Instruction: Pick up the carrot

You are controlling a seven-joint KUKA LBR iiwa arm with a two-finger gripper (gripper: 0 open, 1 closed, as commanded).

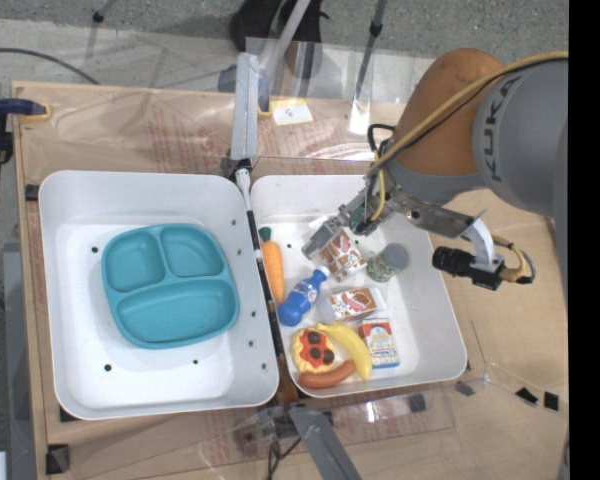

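Currently in the approach step: my tool (332,236) hovers over the right bin (435,313), near the carrot (272,270) but apart; grip state indeterminate. Carrot lies lengthwise against that bin's left wall, orange, green-topped, beside a blue bottle (302,297). Next I judge: shift left, descend.

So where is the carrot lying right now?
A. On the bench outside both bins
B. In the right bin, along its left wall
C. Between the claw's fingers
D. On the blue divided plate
B. The carrot lies in the right bin, lengthwise against its left wall, just beside the blue bottle; the claw is off to its right, over the small carton.
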